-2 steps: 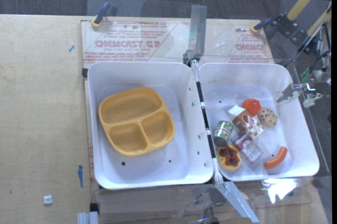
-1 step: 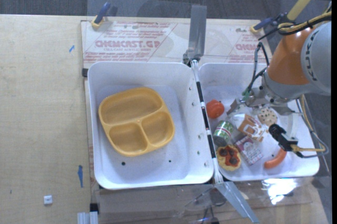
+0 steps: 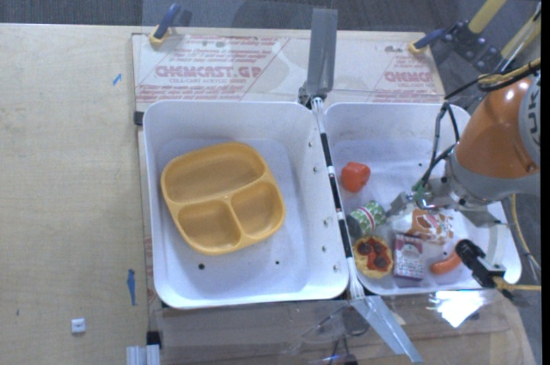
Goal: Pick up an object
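Though fingers unreadable, pincer [image 3: 418, 202] just above snack packet [image 3: 430, 226], red tomato [image 3: 355, 176] left.

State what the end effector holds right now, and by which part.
Cannot be told: the end effector hangs low over the small printed packet in the right white bin, its tips hidden.

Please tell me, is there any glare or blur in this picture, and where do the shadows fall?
Camera view: sharp overall; the plate casts a soft shadow on the left bin; bright glare on clear plastic near the bottom edge; small items under the arm are shaded and hard to read.
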`<state>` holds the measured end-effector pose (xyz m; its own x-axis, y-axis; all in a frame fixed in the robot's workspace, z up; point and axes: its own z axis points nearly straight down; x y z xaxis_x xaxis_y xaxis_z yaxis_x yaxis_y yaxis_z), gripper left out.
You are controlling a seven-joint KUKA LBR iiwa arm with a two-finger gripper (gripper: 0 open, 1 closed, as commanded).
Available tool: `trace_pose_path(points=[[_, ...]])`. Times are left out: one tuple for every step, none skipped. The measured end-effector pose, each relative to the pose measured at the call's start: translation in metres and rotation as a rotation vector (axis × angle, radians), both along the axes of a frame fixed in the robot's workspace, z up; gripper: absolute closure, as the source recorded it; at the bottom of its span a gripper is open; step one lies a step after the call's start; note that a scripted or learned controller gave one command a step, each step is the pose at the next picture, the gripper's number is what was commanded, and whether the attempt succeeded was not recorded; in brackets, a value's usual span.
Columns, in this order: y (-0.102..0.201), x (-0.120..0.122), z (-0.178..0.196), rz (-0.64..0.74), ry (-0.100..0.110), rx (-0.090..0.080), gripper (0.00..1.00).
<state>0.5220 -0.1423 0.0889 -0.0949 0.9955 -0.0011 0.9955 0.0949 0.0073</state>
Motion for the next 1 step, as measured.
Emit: trace_pose_path(points=[[-0.0006, 0.0019, 0.0115, -0.001, -0.007, -0.001, 1.0]])
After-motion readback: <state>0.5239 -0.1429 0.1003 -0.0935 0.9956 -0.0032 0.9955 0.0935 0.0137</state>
